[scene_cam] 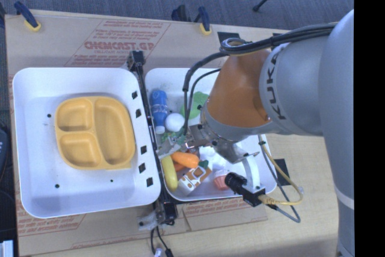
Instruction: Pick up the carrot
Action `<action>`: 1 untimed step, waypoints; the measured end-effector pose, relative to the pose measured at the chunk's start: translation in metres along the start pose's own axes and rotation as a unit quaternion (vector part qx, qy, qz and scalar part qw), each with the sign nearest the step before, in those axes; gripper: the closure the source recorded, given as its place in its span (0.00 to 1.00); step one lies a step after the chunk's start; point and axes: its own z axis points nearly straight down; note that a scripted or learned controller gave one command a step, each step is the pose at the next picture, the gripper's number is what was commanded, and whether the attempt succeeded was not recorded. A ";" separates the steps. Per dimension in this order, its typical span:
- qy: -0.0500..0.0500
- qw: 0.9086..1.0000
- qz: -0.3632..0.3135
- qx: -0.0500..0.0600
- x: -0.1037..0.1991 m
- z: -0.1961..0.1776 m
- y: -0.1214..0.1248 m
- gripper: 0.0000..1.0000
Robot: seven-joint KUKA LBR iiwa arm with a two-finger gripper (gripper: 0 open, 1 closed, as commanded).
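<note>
The short orange carrot [185, 159] lies near the front of the right white bin [157, 78], between a yellow banana-shaped piece [169, 174] and a small white-and-orange printed carton [194, 176] whose print is too small to read. The grey arm [289, 87], lettered KUKA, covers the bin's middle; the gripper [204, 140] sits just above the carrot, its opening impossible to judge. A blue bottle [158, 104] and white ball [174, 122] lie behind. The left white bin [24, 129] holds a yellow divided plate [95, 132]. The cardboard bench sheet [78, 27] reads CHEMCAST GP.
</note>
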 end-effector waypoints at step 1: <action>0.000 1.000 0.000 0.000 0.000 0.000 0.000 0.00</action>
